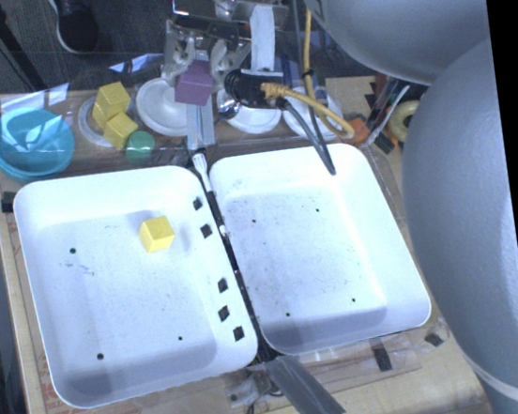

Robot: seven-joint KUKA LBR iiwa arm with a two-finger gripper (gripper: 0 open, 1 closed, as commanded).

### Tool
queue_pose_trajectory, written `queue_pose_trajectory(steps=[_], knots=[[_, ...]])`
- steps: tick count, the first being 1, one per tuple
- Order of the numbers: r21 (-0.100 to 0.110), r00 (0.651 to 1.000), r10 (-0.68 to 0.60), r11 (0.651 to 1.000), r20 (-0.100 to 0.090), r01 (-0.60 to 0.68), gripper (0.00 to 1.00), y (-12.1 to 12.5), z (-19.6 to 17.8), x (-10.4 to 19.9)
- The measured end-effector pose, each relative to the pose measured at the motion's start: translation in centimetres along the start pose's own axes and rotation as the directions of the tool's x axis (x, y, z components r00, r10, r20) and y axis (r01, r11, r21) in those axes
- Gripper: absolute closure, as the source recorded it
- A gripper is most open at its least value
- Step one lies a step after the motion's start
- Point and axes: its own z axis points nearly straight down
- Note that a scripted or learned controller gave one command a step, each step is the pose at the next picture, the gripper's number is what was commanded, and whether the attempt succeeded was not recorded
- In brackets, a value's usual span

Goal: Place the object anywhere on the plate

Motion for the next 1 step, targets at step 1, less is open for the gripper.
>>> queue_pose_trajectory(steps=[1], knots=[[-0.001, 1.0, -0.017, 1.0, -0.001, 0.017, 1.0, -6.85, 0.85, -3.29]])
